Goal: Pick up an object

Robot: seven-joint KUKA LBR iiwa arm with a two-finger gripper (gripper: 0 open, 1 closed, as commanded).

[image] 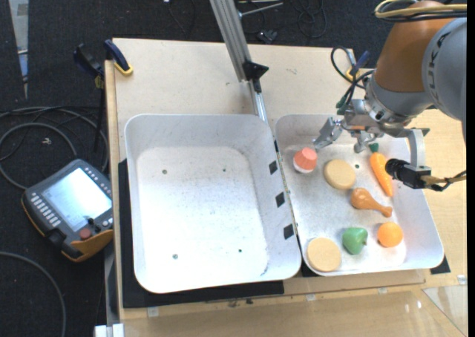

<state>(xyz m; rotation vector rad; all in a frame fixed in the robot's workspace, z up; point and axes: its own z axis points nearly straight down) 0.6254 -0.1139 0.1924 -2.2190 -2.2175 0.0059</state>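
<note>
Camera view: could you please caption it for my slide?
Gripper open above the right bin of toy foods, near the pink-topped piece.

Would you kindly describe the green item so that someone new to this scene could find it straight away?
Start at the right bin, the one holding the toy food. Go to its near edge, where a green pepper-like piece lies between a round tan disc and an orange ball. It is the one green item in the bin.

The arm [427,53] runs off the right edge, and its wrist hides the right bin's [419,254] far rim. The carrot's [381,172] top sits under the hand [349,135].
</note>
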